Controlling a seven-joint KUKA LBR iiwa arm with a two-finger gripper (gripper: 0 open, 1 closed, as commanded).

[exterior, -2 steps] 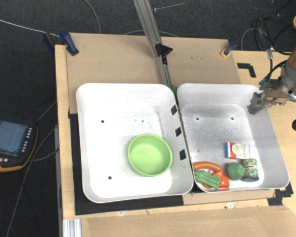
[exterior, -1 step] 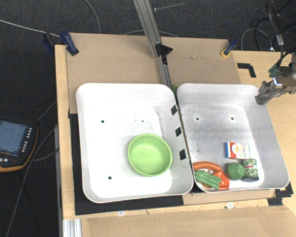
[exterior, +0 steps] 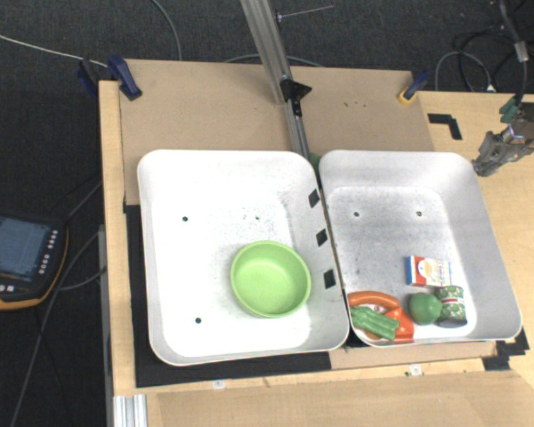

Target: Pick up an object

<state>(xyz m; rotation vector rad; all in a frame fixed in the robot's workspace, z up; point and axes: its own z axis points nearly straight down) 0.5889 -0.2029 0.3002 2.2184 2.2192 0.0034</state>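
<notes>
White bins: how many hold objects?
2. The left shallow white bin holds a green plastic bowl; the right shallow white bin holds small items clustered at its near edge.

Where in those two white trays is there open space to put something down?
Left bin: bare all around the green bowl, mostly toward the far wall. Right bin: its far half is bare. Crowded: its near edge, with the small box, green ball, can and orange-green toy.

Robotics lab. Wooden bench (exterior: 214, 96) on dark carpet (exterior: 36, 132), loose cables (exterior: 160, 16) across floor, teach pendant (exterior: 18, 256) lying at left. Two white bins (exterior: 173, 194) on bench, metal pole (exterior: 267, 43) rising behind them, blue clamps (exterior: 123, 76) on bench corners, black tape marks (exterior: 445, 124).
</notes>
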